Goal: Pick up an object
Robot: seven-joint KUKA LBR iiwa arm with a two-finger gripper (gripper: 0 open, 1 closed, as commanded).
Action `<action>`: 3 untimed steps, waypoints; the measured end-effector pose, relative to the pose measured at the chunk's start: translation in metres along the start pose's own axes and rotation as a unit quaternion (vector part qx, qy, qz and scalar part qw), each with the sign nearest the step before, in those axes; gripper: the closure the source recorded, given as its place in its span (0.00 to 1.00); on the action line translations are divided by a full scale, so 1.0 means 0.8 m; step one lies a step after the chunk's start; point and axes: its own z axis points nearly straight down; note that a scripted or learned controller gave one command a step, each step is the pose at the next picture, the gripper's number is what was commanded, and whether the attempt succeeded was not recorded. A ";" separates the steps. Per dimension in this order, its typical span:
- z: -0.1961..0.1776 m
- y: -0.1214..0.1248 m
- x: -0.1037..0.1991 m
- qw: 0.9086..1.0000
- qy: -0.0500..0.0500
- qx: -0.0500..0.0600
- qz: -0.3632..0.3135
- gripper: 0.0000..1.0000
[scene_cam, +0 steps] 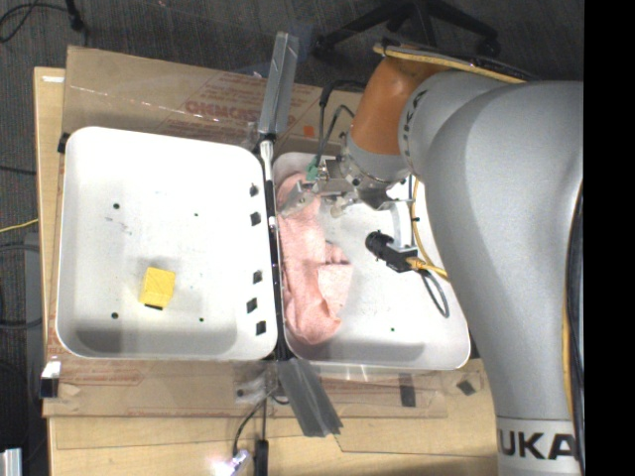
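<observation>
A pink cloth (314, 271) lies crumpled along the left side of the right bin (417, 335). In the left bin (149, 167) a small yellow sponge block (158, 288) sits near the front. My gripper (316, 184) is down at the far left corner of the right bin, right over the top end of the pink cloth. The arm's wrist and orange band (382, 107) cover the far part of that bin.
A metal divider bar (270, 127) runs between the two bins. A black cable fitting (389, 249) hangs from the arm over the right bin's middle. The grey arm body (506, 216) covers the right side of the bench.
</observation>
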 end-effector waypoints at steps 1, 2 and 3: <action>-0.012 0.000 0.001 1.000 0.000 0.001 -0.002 1.00; -0.012 0.000 0.001 1.000 0.000 0.001 -0.003 0.00; -0.001 0.005 0.008 0.998 -0.008 -0.010 -0.069 0.00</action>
